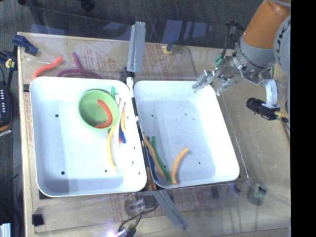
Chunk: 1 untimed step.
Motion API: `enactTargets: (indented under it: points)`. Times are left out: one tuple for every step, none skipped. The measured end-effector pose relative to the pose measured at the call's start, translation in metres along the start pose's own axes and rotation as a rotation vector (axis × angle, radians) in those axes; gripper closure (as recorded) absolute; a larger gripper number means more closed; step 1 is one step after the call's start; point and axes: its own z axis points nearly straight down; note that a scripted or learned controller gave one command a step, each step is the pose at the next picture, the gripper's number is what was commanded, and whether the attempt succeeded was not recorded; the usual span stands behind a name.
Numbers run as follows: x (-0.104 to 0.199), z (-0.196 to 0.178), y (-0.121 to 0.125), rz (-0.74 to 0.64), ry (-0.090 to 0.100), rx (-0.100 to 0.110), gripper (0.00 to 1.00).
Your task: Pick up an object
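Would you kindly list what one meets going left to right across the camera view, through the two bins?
Green bowl → long yellow strip → green strip → orange strip → gripper

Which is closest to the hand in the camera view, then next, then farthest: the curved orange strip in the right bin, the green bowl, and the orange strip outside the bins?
1. Curved orange strip, right bin.
2. Green bowl, left bin.
3. Orange strip on the bench, far left.

Measured from the hand.

Shallow white right bin [207, 107] as landmark: metal two-finger gripper [206, 81] over its far right corner; curved orange, green, blue plastic strips [163, 162] at its near left; round green bowl [98, 110] in white left bin [59, 147] beside it.
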Motion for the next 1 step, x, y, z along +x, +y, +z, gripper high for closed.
enactTargets:
  points:
    - [0.0073, 0.1070, -0.0795, -0.086, 0.000, 0.002, 0.00]
